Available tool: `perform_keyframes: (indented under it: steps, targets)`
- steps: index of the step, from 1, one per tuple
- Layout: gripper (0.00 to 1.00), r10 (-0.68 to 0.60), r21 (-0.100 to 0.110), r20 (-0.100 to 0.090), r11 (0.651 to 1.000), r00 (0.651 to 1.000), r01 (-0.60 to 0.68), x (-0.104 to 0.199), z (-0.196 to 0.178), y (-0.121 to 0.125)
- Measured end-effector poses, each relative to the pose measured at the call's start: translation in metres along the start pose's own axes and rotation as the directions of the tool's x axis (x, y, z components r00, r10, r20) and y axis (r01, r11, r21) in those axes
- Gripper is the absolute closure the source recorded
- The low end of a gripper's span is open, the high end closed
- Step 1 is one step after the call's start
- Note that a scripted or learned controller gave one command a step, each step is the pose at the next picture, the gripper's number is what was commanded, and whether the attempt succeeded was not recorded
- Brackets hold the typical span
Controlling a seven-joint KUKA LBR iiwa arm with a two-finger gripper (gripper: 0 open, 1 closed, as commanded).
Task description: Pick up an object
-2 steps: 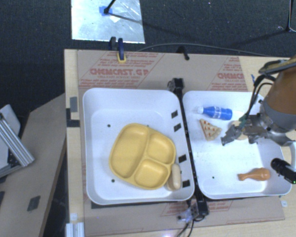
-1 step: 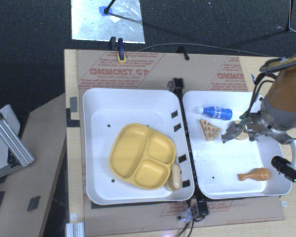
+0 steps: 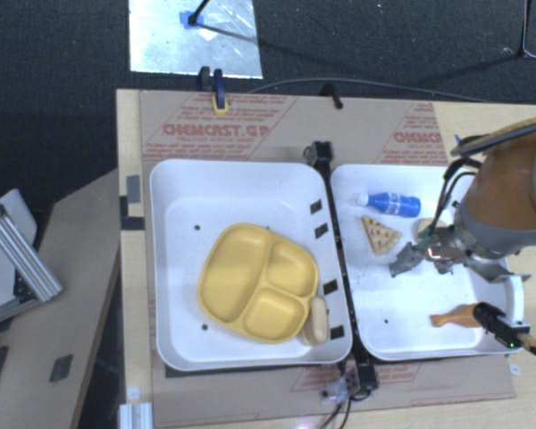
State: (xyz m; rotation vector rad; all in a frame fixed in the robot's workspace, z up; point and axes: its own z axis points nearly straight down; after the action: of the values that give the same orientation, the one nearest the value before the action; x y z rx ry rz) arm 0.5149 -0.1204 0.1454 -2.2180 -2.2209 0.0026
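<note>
Hovering over the right white bin (image 3: 375, 347), the two-finger gripper (image 3: 409, 259) (finger state: I cannot tell) sits just right of the tan triangular wedge (image 3: 380, 234); centring over it before descending seems wise, clear of the blue plastic bottle (image 3: 390, 205).

Arm (image 3: 509, 199): rounded grey housing, broad orange band above the wrist. Thin dark cables loop alongside. Gripper (image 3: 409, 259): grey metal, angular, small reddish detail near its base
</note>
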Motion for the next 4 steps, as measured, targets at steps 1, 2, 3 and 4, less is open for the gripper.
perform_keyframes:
  steps: [1,2,3,4]
  targets:
    - [0.00,0.000,-0.002,0.000,1.000,1.000,0.000,0.001,0.041,0.001]
    - [0.00,0.000,-0.003,0.000,1.000,1.000,0.000,0.001,0.062,0.001]
    - [1.00,0.000,-0.005,0.001,1.000,1.000,0.000,0.001,0.050,0.002]
    - [1.00,-0.003,-0.010,0.002,1.000,1.000,0.003,0.008,-0.011,0.004]
